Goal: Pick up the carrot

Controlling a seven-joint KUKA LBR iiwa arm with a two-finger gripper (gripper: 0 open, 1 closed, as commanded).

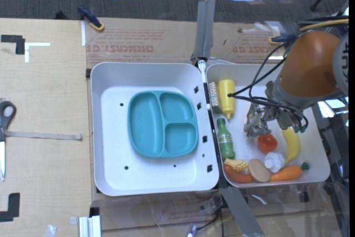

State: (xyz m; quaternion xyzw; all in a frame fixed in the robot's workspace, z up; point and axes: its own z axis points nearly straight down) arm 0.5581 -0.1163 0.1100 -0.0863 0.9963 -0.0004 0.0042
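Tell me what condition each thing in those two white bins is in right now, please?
Carrot: lying along the right bin's near wall, not gripped.
Tomato: resting in the bin, just below the end effector.
Banana: lying loose on the bin floor.
Yellow bottle: lying flat.
Green bottle: lying flat.
Teal divided plate: flat in the left bin.
End effector: low over the right bin, away from the carrot.
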